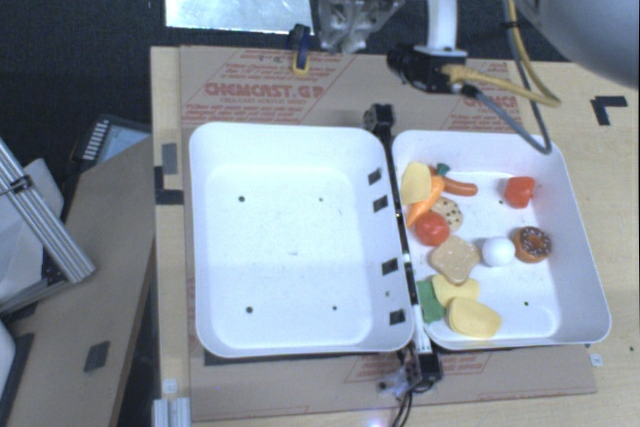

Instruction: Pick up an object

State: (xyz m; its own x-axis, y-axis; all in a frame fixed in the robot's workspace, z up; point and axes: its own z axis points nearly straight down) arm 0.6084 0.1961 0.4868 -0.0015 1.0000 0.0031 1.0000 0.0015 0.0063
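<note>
**Fingers high over the back of the bench, nothing between them**

Fingers: blurred against the bench, so I cannot tell whether they stand apart or together. Nothing is seen held. Gripper hangs beyond the far rim of the left bin, well apart from the goods.

Candidates all lie in the right bin: toy food, small pieces, crowded toward the divider.
- White ball: probably smooth and round, likely to roll or squirt out of a pinch. It sits just beside the doughnut.
- Toast slice: flat, lying down, touching its neighbours, with little edge to catch.
- Red piece: stands apart near the far wall, with free space on both sides. Best prospect.

Judgement: all look light and stiff, probably plastic, and not fragile, so slipping is the main risk. Take the red piece across its narrower width, descending square over its middle, to keep it from skidding on the slick white floor.
</note>
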